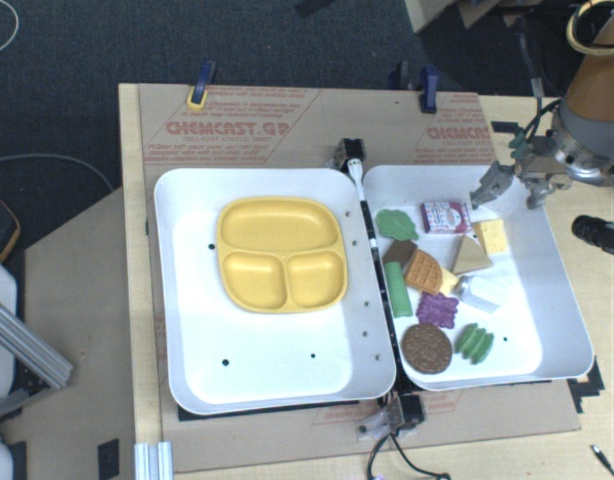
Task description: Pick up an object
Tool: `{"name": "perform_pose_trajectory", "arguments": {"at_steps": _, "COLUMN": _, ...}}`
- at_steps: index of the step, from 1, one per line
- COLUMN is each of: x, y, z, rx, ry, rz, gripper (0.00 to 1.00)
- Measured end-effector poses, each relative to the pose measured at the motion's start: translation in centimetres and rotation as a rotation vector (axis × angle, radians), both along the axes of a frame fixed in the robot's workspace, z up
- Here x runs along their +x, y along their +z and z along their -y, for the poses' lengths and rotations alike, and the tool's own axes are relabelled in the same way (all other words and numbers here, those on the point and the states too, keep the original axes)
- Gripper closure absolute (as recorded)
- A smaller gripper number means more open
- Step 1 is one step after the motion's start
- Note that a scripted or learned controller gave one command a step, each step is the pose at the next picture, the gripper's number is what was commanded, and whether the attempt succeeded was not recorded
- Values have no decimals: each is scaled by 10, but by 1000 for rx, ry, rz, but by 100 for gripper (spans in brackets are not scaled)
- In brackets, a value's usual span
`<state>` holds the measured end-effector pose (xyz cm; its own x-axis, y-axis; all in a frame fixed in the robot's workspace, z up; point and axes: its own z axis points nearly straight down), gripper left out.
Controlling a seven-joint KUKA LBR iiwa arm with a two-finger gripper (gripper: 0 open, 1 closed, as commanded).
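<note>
Tool (510, 186) hangs over the right bin's (557, 268) far corner, fingers spread, nothing between them. The toy food sits crowded mid-bin; nearest is the red-and-white packet (445, 216), just beside the yellow cheese block (491, 236). Packed this tight, I reckon a finger could land on a neighbour and close on air.

A brown board (287, 118) with red lettering is lying across the middle of the frame on dark carpet (87, 48). A yellow clamp (199, 90) and a blue clamp (428, 88) are gripping its top edge, well apart. A thin white cable (12, 8) is looping at the upper left. An aluminium rail (27, 343) is slanting across the lower left corner.
</note>
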<state>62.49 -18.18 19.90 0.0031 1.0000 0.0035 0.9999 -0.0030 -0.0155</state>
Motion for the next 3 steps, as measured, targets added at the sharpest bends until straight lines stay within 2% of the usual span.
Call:
{"name": "perform_pose_trajectory", "arguments": {"at_steps": 1, "x": 3, "y": 9, "z": 0, "rx": -3, "ry": 3, "rz": 15, "gripper": 0}}
{"name": "perform_pose_trajectory", "arguments": {"at_steps": 2, "x": 8, "y": -43, "z": 8, "rx": -3, "ry": 3, "rz": 10, "gripper": 0}}
{"name": "perform_pose_trajectory", "arguments": {"at_steps": 3, "x": -1, "y": -99, "z": 13, "rx": -2, "ry": 3, "rz": 9, "gripper": 0}}
